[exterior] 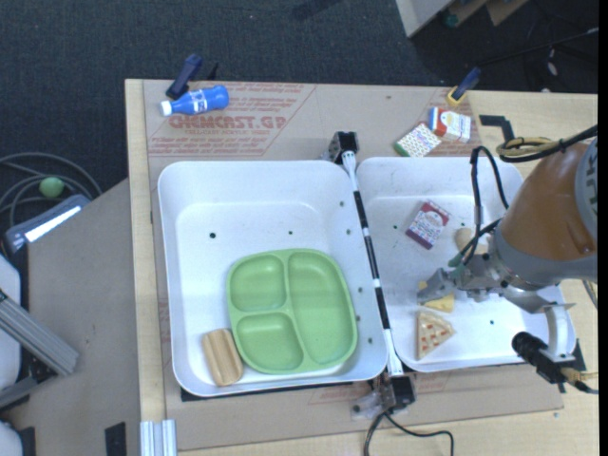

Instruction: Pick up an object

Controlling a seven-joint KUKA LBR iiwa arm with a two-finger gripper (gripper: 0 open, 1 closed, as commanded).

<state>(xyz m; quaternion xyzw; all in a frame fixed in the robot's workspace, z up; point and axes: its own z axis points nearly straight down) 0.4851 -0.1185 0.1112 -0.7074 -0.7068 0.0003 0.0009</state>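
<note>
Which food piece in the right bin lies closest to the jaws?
The yellow cheese wedge, just under the gripper. The pizza slice lies nearer the front wall, the red packet farther back.

Robotics lab: plywood bench (285, 112), two white bins (190, 198), loose cables (19, 188).

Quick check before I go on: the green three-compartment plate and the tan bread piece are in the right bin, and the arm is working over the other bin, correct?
Not quite. The camera view shows the green three-compartment plate and the tan bread piece in the left white bin, not the right. The arm's gripper is over the right white bin, the other one, as you said.
</note>
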